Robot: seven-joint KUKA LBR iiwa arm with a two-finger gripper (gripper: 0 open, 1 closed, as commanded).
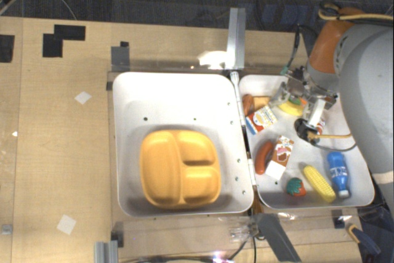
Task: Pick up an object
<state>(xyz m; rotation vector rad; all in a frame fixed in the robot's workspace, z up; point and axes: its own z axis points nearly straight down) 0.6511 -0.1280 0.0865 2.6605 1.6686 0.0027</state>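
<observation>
My hand (300, 97) hangs low over the far end of the right bin (363, 194), my grey arm and its orange band reaching in above it; whether the hand is spread or pressed together, I cannot tell, and nothing can be made out between its tips. Just beside the hand lies a yellow object (289, 109), too hidden to name. Taking the red sausage (264, 157) near the bin's middle as the mark: a small printed packet (284, 149) lies just to its right, touching or nearly so, another printed packet (265, 116) lies beyond it toward the hand, a strawberry (295, 188) sits nearer the camera and to the right, an ear of corn (319, 183) lies just past the strawberry, and a blue bottle (338, 173) lies farther right again. In the left bin (132, 92) rests a yellow divided tray (180, 167), well apart from the sausage.
</observation>
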